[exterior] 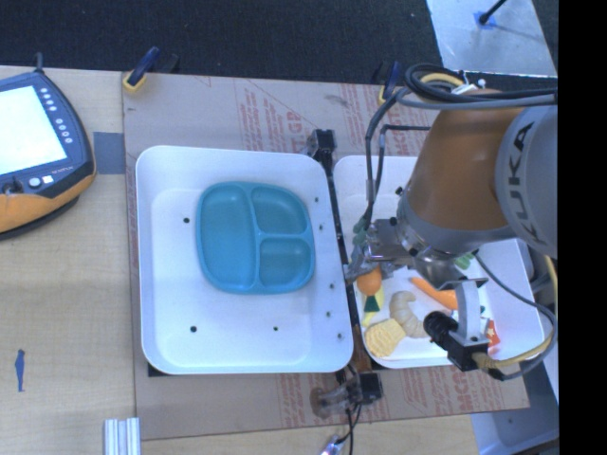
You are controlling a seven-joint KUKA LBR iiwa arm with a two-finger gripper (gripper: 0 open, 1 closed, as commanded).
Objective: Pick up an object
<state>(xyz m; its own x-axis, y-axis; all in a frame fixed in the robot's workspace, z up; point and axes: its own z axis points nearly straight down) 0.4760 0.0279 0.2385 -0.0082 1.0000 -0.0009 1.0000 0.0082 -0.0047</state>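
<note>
The arm (474,178) hangs low over the right bin (517,263), hiding much of it. Its claw (365,254) sits at the bin's left edge, just above a small orange piece (370,280), but I can't tell how it stands or whether it grips anything. Near it lie a toy carrot (436,296), a pale peanut-shaped piece (407,313) and a yellow ridged cracker (384,335). The left bin (171,330) holds a blue divided plate (254,237). A teach pendant (38,150) rests on the desk (66,349).
</note>
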